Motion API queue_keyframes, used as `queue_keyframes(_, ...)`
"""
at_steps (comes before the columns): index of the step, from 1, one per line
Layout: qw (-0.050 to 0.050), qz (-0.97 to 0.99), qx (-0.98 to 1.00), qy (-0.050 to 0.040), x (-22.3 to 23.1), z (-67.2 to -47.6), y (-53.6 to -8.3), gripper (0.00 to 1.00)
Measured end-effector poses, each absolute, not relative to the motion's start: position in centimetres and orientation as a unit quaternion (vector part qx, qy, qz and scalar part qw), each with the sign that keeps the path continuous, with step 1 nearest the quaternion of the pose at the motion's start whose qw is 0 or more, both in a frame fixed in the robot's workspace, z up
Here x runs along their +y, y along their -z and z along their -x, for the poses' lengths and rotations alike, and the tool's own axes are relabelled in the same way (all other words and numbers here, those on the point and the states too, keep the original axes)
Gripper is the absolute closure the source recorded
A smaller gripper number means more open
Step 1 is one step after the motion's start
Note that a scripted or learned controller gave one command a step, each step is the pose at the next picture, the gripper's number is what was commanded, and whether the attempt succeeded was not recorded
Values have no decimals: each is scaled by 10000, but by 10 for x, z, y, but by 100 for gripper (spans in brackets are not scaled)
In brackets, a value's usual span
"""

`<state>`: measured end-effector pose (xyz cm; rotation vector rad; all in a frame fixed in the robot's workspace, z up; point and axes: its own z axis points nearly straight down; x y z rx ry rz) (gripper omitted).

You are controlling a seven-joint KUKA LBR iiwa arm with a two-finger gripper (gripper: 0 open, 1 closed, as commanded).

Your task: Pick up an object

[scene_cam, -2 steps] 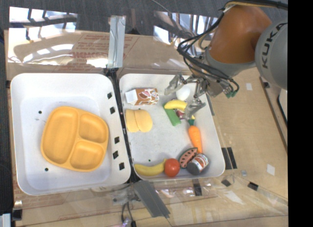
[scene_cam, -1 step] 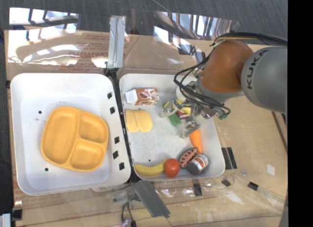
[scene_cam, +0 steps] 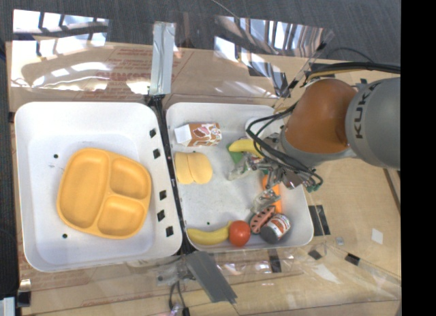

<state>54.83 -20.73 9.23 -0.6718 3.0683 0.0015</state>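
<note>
My gripper (scene_cam: 270,184) hangs low over the right side of the right bin (scene_cam: 218,202), under the orange wrist band (scene_cam: 320,120). An orange carrot-like piece (scene_cam: 266,180) lies right at the gripper's tip; whether it is touched I cannot tell. Just below lie a brown-orange sausage-like toy (scene_cam: 261,218) and a small can (scene_cam: 276,227). A red tomato (scene_cam: 239,233) and a yellow banana (scene_cam: 208,235) rest along the bin's front wall. Pale yellow bread slices (scene_cam: 193,168) and a small brown-and-white carton (scene_cam: 198,134) sit at the bin's left. A second yellow fruit (scene_cam: 241,146) lies beside a green piece (scene_cam: 237,159).
The left bin (scene_cam: 41,131) holds a yellow divided plate (scene_cam: 103,192). A black divider with clips (scene_cam: 167,171) runs between the bins. Cables (scene_cam: 272,146) loop around the wrist above the right bin's far corner. Brown cardboard (scene_cam: 122,69) lines the bench behind.
</note>
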Motion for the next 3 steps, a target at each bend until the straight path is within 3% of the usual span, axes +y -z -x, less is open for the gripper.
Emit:
queue_keyframes(1,16,2183,9759,-3,-205,-551,-103,100)
queue_keyframes(2,16,2184,9759,-3,-204,-551,-103,0)
queue_keyframes(3,28,2220,9750,-1,-202,-553,-113,100)
